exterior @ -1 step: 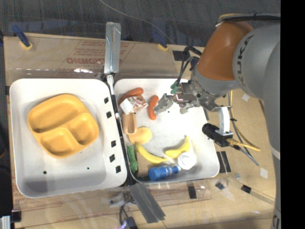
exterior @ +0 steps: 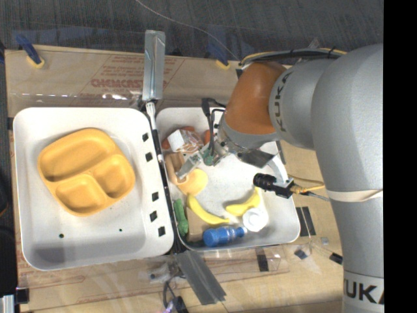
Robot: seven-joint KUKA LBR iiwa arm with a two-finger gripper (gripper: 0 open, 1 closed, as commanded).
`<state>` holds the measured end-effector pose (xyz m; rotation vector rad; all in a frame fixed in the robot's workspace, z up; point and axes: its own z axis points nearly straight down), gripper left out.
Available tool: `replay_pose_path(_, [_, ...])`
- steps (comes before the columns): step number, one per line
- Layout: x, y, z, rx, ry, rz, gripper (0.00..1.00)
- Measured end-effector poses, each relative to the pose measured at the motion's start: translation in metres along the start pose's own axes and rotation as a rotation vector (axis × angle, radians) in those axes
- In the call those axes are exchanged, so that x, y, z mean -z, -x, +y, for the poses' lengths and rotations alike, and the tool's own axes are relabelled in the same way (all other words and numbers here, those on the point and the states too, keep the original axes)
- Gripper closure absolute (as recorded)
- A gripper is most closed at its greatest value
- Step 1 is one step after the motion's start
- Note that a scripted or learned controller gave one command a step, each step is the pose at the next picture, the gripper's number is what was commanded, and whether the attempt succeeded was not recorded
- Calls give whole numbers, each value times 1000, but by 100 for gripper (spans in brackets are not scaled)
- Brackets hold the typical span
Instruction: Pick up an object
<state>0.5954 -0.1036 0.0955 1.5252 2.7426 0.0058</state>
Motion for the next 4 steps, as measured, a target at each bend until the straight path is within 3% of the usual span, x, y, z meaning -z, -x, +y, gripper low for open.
replay_pose_path(1, [-2, 26, 11, -451, -3, -1, 0])
replay_pose_path(2, [-3, 32, 44, -711, -27, 9, 0])
replay_pose_path(3, [6, 30, 44, -705, -36, 12, 100])
replay_pose_path(4, [99, -37, 86, -839, -2, 0, 100])
